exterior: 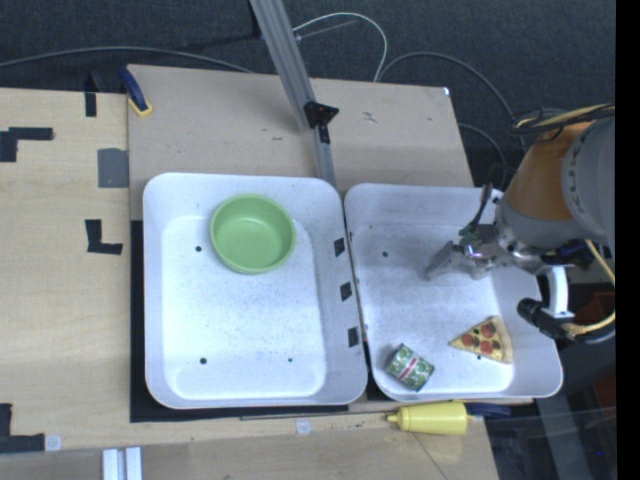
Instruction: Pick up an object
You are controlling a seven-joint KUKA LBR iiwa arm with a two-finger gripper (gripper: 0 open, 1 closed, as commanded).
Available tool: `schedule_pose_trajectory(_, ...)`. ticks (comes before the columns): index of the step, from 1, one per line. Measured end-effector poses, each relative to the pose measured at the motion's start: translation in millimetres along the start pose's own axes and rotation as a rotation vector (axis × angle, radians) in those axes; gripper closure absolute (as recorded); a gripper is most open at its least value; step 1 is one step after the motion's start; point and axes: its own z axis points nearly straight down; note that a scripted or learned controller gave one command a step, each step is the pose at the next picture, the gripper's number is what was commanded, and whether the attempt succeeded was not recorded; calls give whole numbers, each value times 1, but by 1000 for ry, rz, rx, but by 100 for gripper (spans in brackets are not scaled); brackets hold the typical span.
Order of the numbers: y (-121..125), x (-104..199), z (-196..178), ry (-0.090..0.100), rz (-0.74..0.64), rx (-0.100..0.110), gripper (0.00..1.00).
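- Pizza slice (483, 340) lies in the right bin (400, 218), near its front right corner.
- Green can (409, 365) lies in the same bin, left of the slice, by the front wall.
- Gripper (441, 263) hangs over the right bin, behind the slice and apart from it; its fingers look close together with nothing between them.
- Green bowl (252, 233) sits in the left bin (170, 298).
- Yellow bottle (430, 418) lies outside, just in front of the right bin.

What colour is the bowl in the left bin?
Light green; the bowl shows plainly in the camera view, in the left bin's far part.
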Motion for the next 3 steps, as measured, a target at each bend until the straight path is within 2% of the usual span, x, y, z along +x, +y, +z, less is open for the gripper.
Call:
schedule_pose_trajectory(1, 0, 1, -11, 2, -1, 1, 100)
schedule_pose_trajectory(2, 5, 1, -74, 1, 0, -4, 100)
schedule_pose_trajectory(3, 9, 2, -117, 2, -1, -3, 100)
